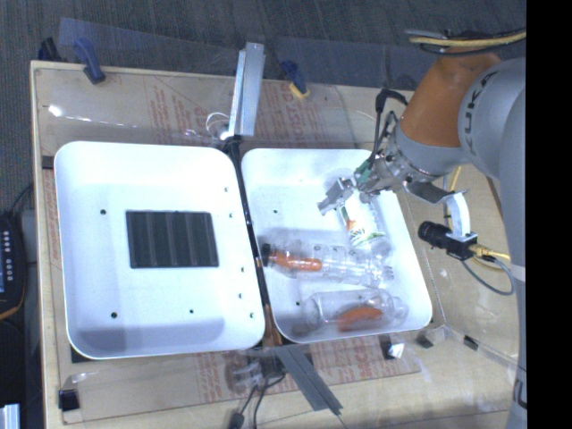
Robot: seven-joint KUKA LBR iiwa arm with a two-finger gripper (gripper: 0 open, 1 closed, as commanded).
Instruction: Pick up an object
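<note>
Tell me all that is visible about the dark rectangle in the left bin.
The dark rectangle lies flat on the floor of the left bin, near its middle. It looks black or dark grey, with faint lines dividing it into several parallel strips, like a grille or ribbed panel; its material cannot be told. Its edges run parallel to the bin's walls. Nothing rests on it, and a few small dark dots mark the white floor around it.

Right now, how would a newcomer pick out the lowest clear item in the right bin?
Start at the right bin, the one with the clutter. Along its near wall lies a clear plastic bottle on its side. Unlike the clear pieces above it, it has an orange patch inside.
</note>
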